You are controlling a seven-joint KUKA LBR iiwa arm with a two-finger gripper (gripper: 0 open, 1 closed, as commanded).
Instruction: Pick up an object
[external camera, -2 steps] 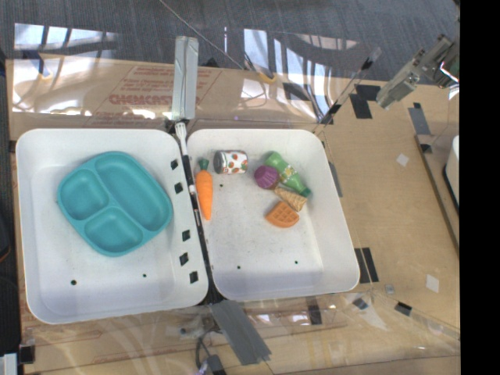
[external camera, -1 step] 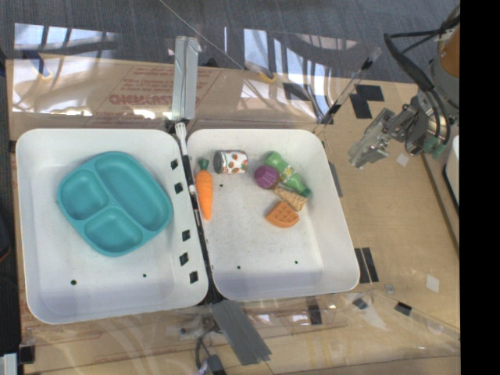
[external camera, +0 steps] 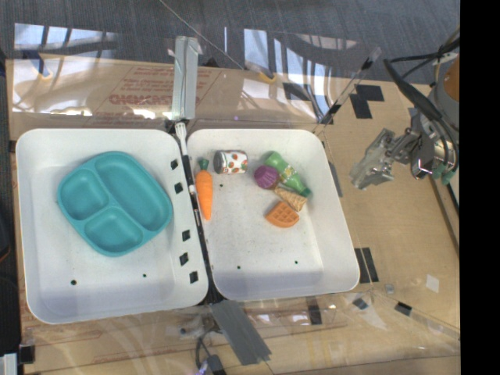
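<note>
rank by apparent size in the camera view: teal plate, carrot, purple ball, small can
1. teal plate, by far the largest
2. carrot
3. small can and purple ball: look about alike, too close to rank

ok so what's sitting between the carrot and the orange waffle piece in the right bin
In the camera view, nothing: between the carrot and the waffle piece there is only bare white floor of the right bin. The small can lies farther back.

Two shallow white plastic bins (external camera: 47, 287) (external camera: 328, 264). One teal three-compartment plate (external camera: 113, 201). One orange toy carrot (external camera: 205, 194). One small printed can (external camera: 231, 162). One purple round toy (external camera: 266, 177). One orange waffle-patterned wedge (external camera: 283, 216).
</note>
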